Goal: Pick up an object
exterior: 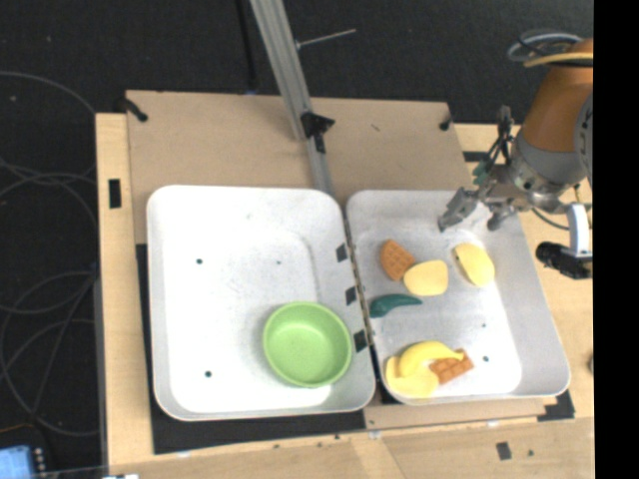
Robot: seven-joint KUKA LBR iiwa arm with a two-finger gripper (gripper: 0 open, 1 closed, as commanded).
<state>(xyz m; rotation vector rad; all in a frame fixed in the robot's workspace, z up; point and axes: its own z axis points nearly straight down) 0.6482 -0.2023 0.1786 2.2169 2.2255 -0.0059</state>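
Gripper (473,214) open and holding nothing, just above yellow piece (474,264); next, probably down to grab.

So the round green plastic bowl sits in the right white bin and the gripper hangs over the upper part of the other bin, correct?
Not quite. The camera view shows the round green plastic bowl in the left white bin. The gripper hangs over the upper part of the other bin, the right white bin, as you said.
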